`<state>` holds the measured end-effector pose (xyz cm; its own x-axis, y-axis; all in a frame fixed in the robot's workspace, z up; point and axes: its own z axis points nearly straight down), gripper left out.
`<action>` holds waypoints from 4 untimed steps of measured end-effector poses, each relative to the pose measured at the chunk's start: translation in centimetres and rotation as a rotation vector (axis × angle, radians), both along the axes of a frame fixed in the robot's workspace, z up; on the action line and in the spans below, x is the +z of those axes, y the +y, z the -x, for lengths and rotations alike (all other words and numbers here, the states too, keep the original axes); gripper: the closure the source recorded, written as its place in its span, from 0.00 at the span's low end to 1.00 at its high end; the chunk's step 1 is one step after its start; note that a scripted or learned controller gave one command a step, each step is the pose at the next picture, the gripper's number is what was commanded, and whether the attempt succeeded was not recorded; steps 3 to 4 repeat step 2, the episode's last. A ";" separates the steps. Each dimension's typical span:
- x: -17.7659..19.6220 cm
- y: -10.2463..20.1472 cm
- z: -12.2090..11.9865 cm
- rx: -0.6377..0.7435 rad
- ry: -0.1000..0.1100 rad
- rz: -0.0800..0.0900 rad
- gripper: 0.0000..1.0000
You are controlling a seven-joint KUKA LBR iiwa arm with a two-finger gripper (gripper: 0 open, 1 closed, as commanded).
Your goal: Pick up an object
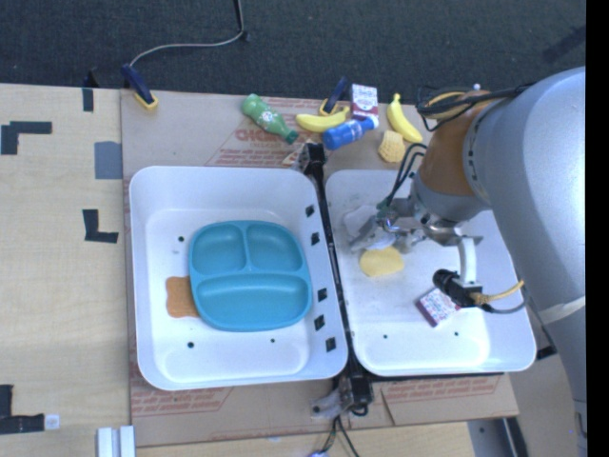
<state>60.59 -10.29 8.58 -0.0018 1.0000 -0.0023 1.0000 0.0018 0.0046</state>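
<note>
My gripper reaches down into the right bin, just above a pale yellow lump lying on the bin floor. The fingertips hang close over the lump's upper edge, and nothing shows between them. A small purple and white packet lies lower right of the lump. The grey arm with its orange band comes in from the right and hides the bin's upper right part.
The left bin holds a blue divided plate with an orange-brown slab poking out at its left. Behind the bins lie a green bottle, two bananas, a blue bottle, a small carton and a yellow piece.
</note>
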 end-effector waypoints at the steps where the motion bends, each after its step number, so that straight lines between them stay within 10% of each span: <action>1: -0.1 0.9 -4.1 -0.001 0.003 -0.001 0.00; 4: 0.0 0.0 -1.6 -0.001 0.003 0.000 0.00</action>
